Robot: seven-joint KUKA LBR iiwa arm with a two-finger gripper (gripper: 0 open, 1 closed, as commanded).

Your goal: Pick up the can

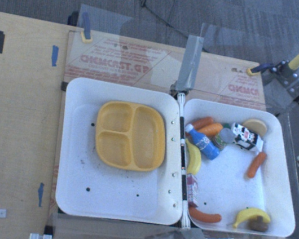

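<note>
- One thing I cannot tell from this view is how my gripper stands, wide or narrow, and I see nothing held in it.
- The arm's pose I also cannot read. I judge it must come from the right side and go down nearly vertical.
- What I take for the can (190, 189) is small, with a red and white label. It lies on its side in the right bin (275, 184), toward the near rim from the blue bottle (204, 144), past the banana (192, 158) that touches the bottle.
- On the side away from the bottle, a sausage (205, 216) lies just beside the can's end.
- I expect the can to be light, stiff and smooth, so it may roll or slip.
- I would grip across its round body at the middle, but the bin wall close beside it leaves little room.
</note>
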